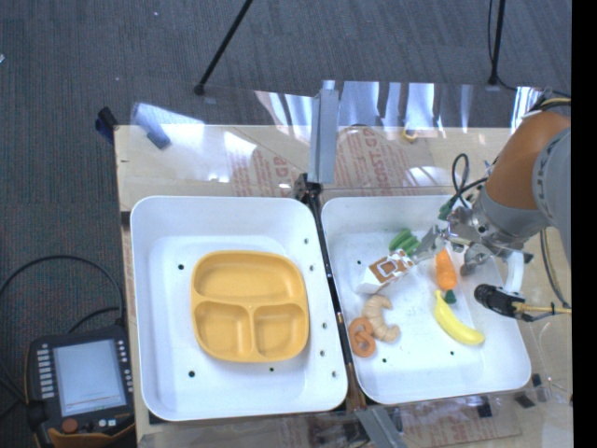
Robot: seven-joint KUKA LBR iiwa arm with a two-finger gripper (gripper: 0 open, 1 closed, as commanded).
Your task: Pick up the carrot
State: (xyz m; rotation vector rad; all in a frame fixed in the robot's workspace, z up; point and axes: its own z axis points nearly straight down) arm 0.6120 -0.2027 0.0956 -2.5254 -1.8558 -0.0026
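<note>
one carrot (446, 271), just below jaws

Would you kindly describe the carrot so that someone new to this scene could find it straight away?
Look in the right-hand white bin, toward its upper right, just below the gripper. The carrot is a short orange piece lying nearly upright, with a small green tip at its lower end. The banana just below it is yellow and curved, and the green vegetable to its left is all green.

Bright overhead light, glare on clear panel (373, 119), soft shadows, slightly low-res
</note>
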